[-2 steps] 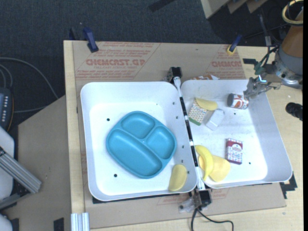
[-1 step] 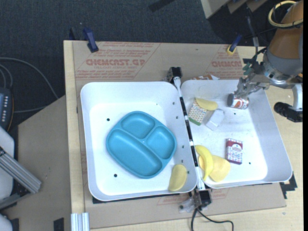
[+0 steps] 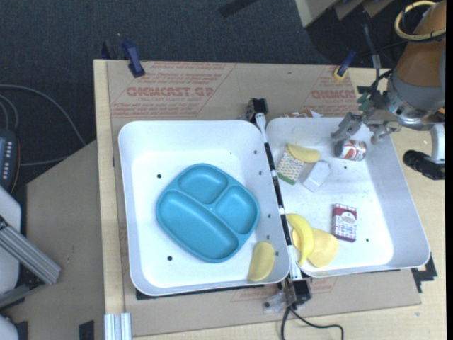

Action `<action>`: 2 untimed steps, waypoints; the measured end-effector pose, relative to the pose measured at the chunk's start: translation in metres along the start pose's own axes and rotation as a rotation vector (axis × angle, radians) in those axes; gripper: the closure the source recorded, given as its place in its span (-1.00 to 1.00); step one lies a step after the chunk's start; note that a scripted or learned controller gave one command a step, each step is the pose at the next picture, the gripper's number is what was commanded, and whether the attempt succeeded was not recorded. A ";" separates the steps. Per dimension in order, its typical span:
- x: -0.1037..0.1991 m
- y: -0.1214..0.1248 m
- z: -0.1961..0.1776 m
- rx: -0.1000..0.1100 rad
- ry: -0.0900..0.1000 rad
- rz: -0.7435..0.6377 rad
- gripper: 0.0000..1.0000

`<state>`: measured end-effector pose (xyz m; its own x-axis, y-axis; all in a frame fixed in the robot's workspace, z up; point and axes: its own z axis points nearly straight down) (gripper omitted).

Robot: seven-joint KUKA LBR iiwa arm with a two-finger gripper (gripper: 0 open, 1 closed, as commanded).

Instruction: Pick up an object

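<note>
Gripper (image 3: pixel 356 129) up at the far end of the right bin (image 3: pixel 396 211), fingers spread wide, straddling a small red-and-white can (image 3: pixel 352 149) lying on its side. Nothing gripped yet, by the look of it. Best to drop straight down, centre over the can's body, then squeeze slowly so it doesn't roll out. Worth staying clear of the yellow piece (image 3: pixel 304 152) and the grey block (image 3: pixel 316 175) nearby.

The claw (image 3: pixel 359 128) hangs over the right bin's (image 3: pixel 396 211) far end with a small can (image 3: pixel 352 149) just below it — a carton (image 3: pixel 345 222) nearer, the divided tray (image 3: pixel 206 212) well left in the left bin (image 3: pixel 134 190).
</note>
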<state>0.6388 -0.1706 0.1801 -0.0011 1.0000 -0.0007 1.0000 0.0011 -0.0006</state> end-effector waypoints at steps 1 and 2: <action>-0.037 0.027 0.096 0.002 0.002 0.000 -1.00; -0.038 0.029 0.083 -0.003 -0.002 -0.002 1.00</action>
<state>0.6678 -0.2083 0.0966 -0.0026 1.0000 -0.0026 1.0000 0.0027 0.0025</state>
